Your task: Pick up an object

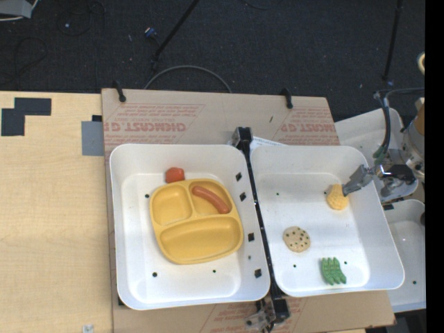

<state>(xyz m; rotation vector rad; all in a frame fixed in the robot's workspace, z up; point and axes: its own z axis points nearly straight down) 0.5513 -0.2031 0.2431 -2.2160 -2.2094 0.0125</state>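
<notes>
The right bin (368, 255) holds three small items: a yellow lumpy piece (337, 199) near its right wall, a chocolate-chip cookie (297, 239) in the middle and a green ridged piece (333, 270) toward the front. My gripper (355, 183) reaches in over the right wall, and its tip sits at the upper right edge of the yellow piece. Whether it touches or holds that piece is not clear from this angle. The yellow piece looks to be resting on the bin floor.
The left bin (132, 255) holds a yellow divided plate (198, 238) with a sausage (211, 198) in its upper right compartment. A red tomato (175, 175) lies just behind the plate. A black divider (255, 214) runs between the bins.
</notes>
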